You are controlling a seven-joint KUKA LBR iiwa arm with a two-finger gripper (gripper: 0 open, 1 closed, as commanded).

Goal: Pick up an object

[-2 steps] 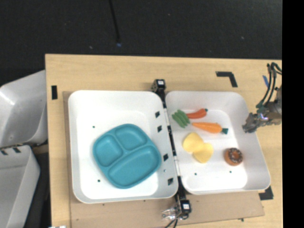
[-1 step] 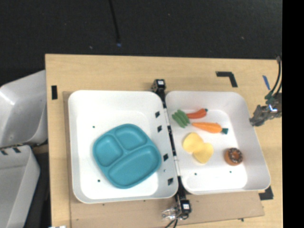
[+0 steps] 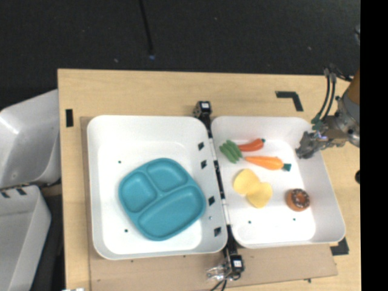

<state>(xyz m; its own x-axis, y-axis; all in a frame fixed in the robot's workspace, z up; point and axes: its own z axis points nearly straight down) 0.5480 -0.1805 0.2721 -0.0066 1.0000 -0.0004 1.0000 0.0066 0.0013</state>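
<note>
While the gripper [image 3: 307,144] sits at the 3 o'clock rim of the right bin [image 3: 324,223], nothing is lifted yet, so I'd call this the approach step. Camera view: jaws too small and dark to read, so I can't tell how wide they are, and nothing is visibly between them. Candidates all lie in the right bin: a long carrot [image 3: 267,162] near centre, tip toward 3 o'clock and nearest the gripper; a shorter carrot [image 3: 251,145] just above it at 12 o'clock; a green piece [image 3: 231,151] at 10 o'clock touching or nearly touching both carrots; two yellow pieces [image 3: 253,188] overlapping at 6 o'clock of the carrots; a brown donut [image 3: 297,199] at 5 o'clock, well apart from the rest. Left bin [image 3: 97,223] holds a blue divided plate [image 3: 161,198], flat and wide, a poor pick. My call: go for the donut or the long carrot. The donut is isolated, so no neighbours get dragged. For the carrot, close across its short axis near the middle, away from the green piece. Either way, clear the bin wall first, then come straight down. Risk: the carrot rolls, or a jaw clips the rim.
</note>
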